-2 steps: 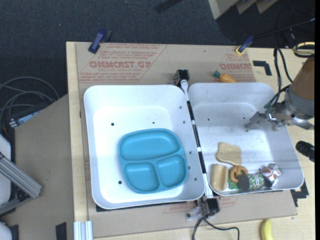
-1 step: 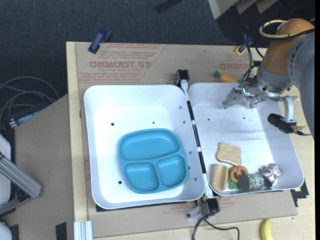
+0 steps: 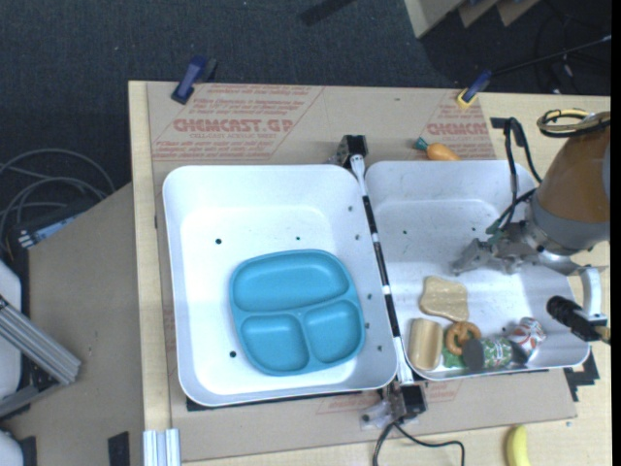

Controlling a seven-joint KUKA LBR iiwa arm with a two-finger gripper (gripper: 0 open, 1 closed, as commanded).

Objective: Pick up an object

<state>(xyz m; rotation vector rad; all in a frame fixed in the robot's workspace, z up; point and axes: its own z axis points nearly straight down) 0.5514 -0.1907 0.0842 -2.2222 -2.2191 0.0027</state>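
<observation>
Near edge of the desk (image 3: 262, 115): a yellow object (image 3: 517, 446) lies outside the bins at the bottom right.

Right bin (image 3: 417, 187), near side: a row of small items against the front wall. Tan cylinder (image 3: 425, 344) at the left, then an orange-brown ring (image 3: 462, 336), a dark green piece (image 3: 490, 353), and a red-and-white item (image 3: 527, 334) at the right. Just behind them, a tan bread-like slice (image 3: 445, 299) lies flat.

Left bin (image 3: 194, 221): a blue divided plate (image 3: 296, 309) with three compartments sits in its near half.

Mid right bin: gripper (image 3: 485, 253) hangs low over bare white floor, behind the slice and apart from it. Fingers look spread, with nothing between them. Arm (image 3: 572, 187) enters from the right.

Far: a small orange object (image 3: 439, 150) rests on the desk behind the right bin.
</observation>
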